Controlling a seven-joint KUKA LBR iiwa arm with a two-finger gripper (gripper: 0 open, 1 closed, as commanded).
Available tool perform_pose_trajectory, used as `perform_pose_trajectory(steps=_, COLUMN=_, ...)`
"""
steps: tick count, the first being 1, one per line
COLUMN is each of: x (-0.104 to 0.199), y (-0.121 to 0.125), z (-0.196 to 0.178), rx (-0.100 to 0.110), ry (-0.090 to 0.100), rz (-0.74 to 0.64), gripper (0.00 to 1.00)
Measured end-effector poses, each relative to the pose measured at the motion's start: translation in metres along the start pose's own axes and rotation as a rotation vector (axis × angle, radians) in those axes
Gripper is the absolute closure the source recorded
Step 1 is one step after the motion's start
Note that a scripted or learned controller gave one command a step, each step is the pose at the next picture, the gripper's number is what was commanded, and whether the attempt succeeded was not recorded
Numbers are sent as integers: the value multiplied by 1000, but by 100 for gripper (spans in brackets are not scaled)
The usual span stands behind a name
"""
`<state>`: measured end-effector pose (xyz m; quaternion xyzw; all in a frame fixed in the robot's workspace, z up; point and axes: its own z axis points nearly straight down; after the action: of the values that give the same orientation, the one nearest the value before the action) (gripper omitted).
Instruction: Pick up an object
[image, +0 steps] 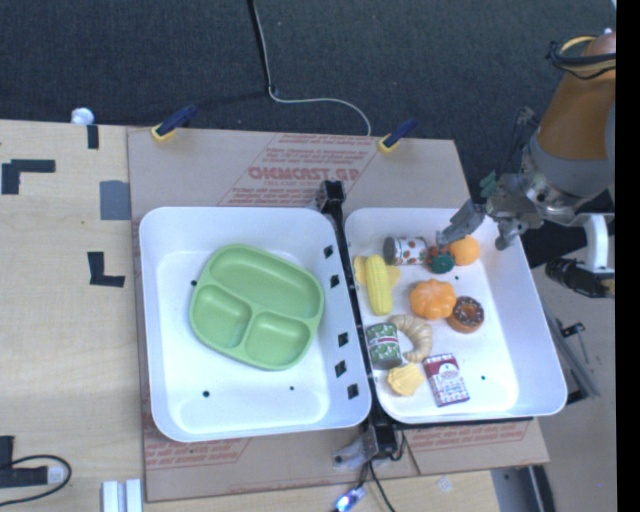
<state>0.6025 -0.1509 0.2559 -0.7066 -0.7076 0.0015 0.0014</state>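
The right bin holds several toy foods. Among them are a small orange fruit, a dark green piece, a lying can, a corn cob, an orange pumpkin and a brown donut. My gripper hangs over the bin's far right corner, just above the orange fruit. It is open, with one finger slanting left toward the can and the other to the right. Nothing sits between them.
Nearer the front of the right bin lie a croissant, a green can, a cheese wedge and a red carton. A green divided plate lies in the left bin. Black clips join the bins' shared wall.
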Motion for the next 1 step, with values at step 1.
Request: perform_pose_trajectory(steps=1, x=18, y=-37, z=87, rx=11, ry=4, rz=1, gripper=0)
